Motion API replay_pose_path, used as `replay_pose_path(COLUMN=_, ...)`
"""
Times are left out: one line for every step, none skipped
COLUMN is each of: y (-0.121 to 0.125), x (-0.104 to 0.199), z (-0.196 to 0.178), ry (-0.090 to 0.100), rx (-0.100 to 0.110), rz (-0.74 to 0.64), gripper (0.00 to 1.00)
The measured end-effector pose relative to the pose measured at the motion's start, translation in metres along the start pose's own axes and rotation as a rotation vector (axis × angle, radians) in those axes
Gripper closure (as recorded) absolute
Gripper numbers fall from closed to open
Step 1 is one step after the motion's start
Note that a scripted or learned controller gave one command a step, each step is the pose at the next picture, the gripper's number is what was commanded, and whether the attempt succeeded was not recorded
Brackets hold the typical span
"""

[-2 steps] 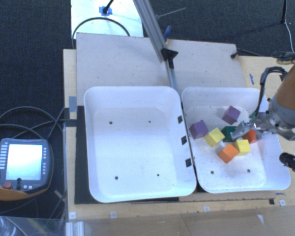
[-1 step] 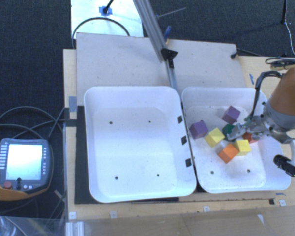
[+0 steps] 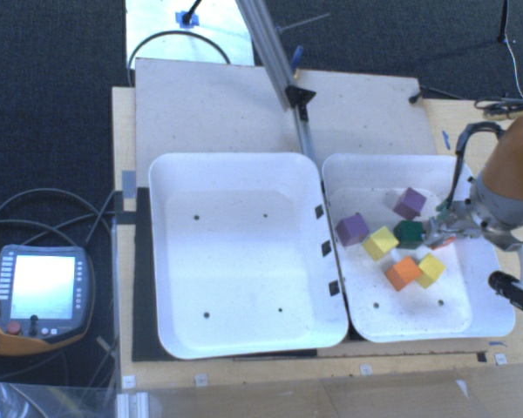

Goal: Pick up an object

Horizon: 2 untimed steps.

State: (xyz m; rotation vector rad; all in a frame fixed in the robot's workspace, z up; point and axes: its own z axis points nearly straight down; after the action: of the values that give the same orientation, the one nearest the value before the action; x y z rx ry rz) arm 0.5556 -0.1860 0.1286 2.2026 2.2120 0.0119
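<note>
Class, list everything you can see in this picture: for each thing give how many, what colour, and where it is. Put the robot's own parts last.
Bins: 2, white, side by side on the bench; left bin, right bin.
Purple cubes: 2, in the right bin; one near its left wall, one further back.
Yellow cubes: 2, in the right bin; one mid-bin, one beside the orange cube.
Green cube: 1, dark green, mid right bin, next to the gripper.
Orange cube: 1, right bin, front of the cluster.
Pendant: 1, grey and orange with a lit screen, on the floor at left.
Pole: 1, grey, slanting across the top.
Arm: 1, grey with orange band, reaching in from the right.
Gripper: 1, low over the right bin beside the green cube.
</note>
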Motion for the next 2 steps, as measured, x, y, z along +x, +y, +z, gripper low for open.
replay_pose_path(y=0.003, x=0.002, z=-0.044, ry=0.007, rx=0.014, rz=-0.001, gripper=1.00)
replay_pose_path(y=0.009, x=-0.005, z=-0.106, ry=0.006, rx=0.011, rz=-0.001, gripper=1.00)
